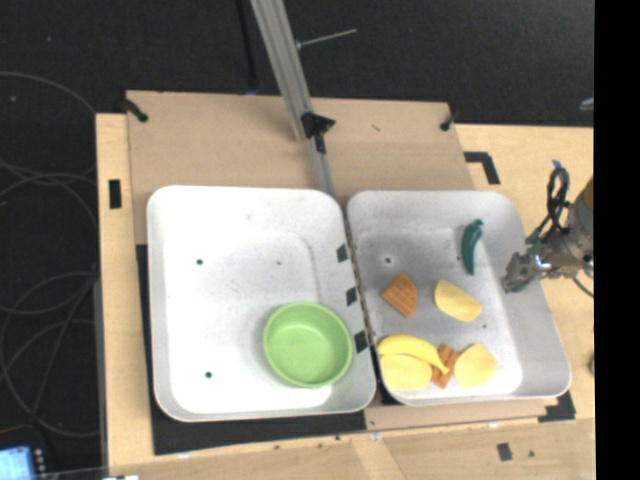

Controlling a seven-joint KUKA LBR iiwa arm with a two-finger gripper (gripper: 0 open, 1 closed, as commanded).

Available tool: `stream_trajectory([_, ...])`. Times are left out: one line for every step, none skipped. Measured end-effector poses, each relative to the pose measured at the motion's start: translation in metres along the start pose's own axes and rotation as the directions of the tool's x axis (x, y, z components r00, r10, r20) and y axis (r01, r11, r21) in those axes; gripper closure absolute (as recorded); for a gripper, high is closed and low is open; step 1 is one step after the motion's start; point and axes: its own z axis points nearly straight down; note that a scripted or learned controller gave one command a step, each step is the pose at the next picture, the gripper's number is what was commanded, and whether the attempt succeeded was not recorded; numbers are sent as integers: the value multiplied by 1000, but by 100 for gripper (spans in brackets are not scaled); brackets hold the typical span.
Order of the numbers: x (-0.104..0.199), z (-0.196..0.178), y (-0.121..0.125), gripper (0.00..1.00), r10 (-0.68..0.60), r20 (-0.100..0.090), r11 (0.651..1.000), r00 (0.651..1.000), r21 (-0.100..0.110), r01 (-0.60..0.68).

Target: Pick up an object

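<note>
**Gripper at the right bin's rim, nothing between its fingers**

You have the gripper (522, 271) at the 3 o'clock edge of the right bin (530, 353), over the rim, with the arm's wrist trailing off toward 3 o'clock. You cannot tell from this slant whether it is spread or closed, and no object shows in it.

Inside the right bin, the pickable things lie apart from it. The green pepper-like piece (469, 244) sits at about 1 o'clock in the bin, nearest the gripper. The orange waffle-textured piece (400, 294) lies near the centre, with a yellow chunk (458, 301) just beside it toward 3 o'clock. At 6 o'clock you see a banana (408, 347) above a yellow lump (405, 371), a small orange piece (442, 363), and another yellow lump (476, 365), all clustered together.

The left bin (200, 228) holds a green bowl (307, 343) at its 5 o'clock corner.
</note>
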Motion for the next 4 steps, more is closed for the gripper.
stream_trajectory([-1, -49, 2, 100, -1, 0, 1000, 1000, 0, 1])
stream_trajectory([48, -54, 16, 100, -5, -3, 1000, 1000, 3, 5])
stream_trajectory([93, -56, 15, 100, -3, -3, 1000, 1000, 5, 3])
stream_trajectory([134, -50, 20, 100, -1, -2, 1000, 1000, 6, 1])
